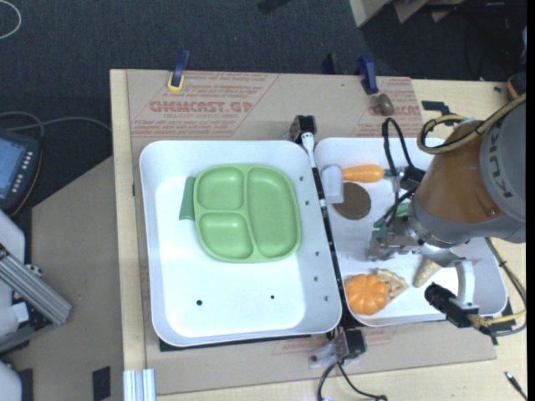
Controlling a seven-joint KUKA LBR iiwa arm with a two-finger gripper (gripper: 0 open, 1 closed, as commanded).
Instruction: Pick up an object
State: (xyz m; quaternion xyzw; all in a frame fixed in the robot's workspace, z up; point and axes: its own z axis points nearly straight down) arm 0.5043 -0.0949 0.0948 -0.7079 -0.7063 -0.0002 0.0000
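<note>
Orange toy [367, 293] lies just below-left of gripper [389, 252] in right bin [493, 295]; finger state cannot be told.

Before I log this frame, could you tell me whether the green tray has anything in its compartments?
Empty: all three compartments of the green tray show bare green, lying flat in the left bin.
</note>
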